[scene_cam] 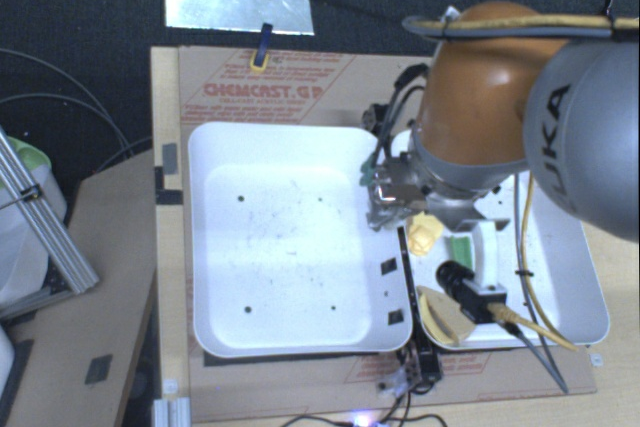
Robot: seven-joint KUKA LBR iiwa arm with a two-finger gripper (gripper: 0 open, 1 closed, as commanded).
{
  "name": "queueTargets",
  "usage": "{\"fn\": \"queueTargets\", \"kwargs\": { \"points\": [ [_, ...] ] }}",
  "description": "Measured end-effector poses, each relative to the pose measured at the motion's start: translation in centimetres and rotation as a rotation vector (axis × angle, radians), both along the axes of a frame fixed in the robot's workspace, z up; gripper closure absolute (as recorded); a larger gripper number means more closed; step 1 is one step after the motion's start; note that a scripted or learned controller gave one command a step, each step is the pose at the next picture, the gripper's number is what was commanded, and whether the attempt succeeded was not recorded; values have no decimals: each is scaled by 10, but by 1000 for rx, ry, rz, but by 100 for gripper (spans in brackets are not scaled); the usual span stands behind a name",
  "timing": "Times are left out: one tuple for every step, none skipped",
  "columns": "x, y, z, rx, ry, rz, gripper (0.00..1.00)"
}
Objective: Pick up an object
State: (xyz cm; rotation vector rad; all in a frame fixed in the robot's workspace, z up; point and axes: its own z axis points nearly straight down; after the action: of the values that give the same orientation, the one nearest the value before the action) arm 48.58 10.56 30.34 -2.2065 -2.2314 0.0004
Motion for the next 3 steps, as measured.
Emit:
{"fn": "queueTargets", "kwargs": {
  "points": [
    [6, 30, 186, 6, -24, -3, 100],
    [1, 29, 158, -2, -4, -7, 100],
    [18, 33, 4, -7, 11, -11, 100]
  ]
}}
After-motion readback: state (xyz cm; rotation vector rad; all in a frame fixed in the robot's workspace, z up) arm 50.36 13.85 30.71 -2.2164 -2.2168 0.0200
